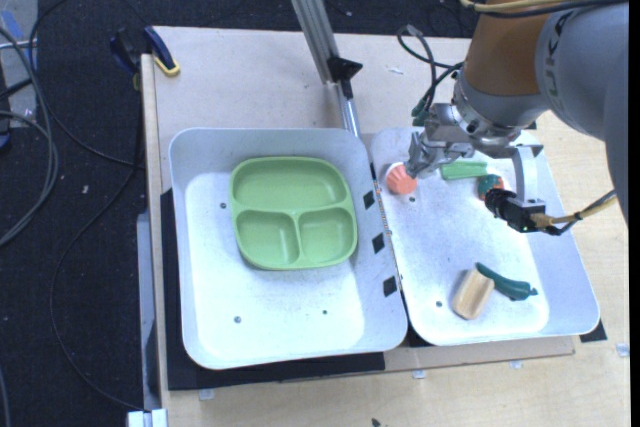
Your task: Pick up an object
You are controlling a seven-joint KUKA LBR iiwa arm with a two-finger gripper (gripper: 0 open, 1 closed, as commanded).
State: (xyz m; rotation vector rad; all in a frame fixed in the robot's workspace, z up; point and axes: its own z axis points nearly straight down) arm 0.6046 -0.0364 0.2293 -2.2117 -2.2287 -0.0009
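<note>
One small orange ball (401,180) lies in the right bin (560,310), hard against its left wall. Your gripper (417,161) sits just above it; finger state cannot be told. Risk: the wall blocks a finger, and the ball rolls clear.

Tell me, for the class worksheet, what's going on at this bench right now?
A grey robot arm with an orange band reaches in over the right bin, its gripper low beside a small orange object near that bin's upper left corner. Nothing has been lifted yet. A tan block and a dark green piece lie nearer the front of the same bin. The left bin holds a green divided tray.
</note>
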